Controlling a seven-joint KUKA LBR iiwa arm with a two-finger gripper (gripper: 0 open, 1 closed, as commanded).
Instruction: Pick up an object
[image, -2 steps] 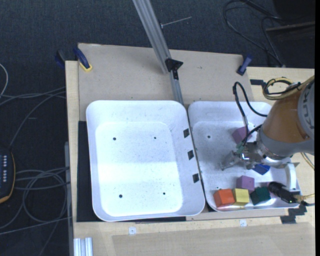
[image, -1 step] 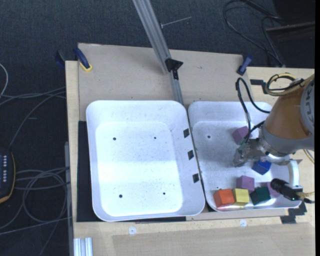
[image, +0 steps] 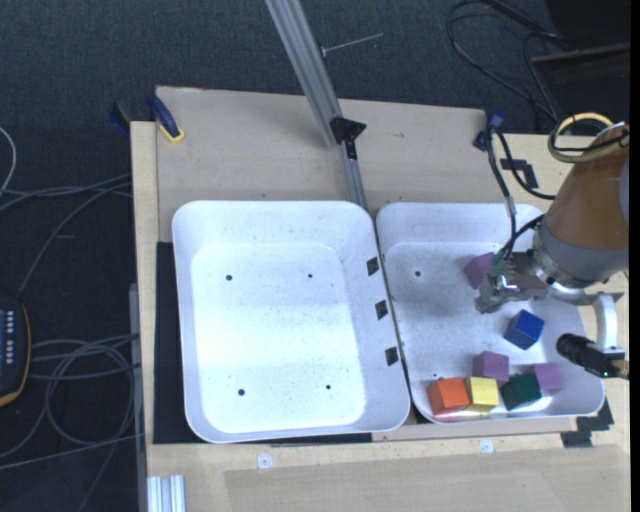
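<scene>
The gripper (image: 492, 296) hangs low in the right bin (image: 430, 240), near its far right side, just beside a purple block (image: 480, 268); I cannot tell how it stands. In my judgement this is the approach step. Next it must centre over one block, perhaps the blue cube (image: 524, 328).

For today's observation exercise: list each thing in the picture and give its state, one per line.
Gripper: low in the right bin, beside a purple block.
Blue block: lying loose, tilted.
Orange block, yellow block, green block: in a row at the bin's near wall.
Left bin: upright.
</scene>
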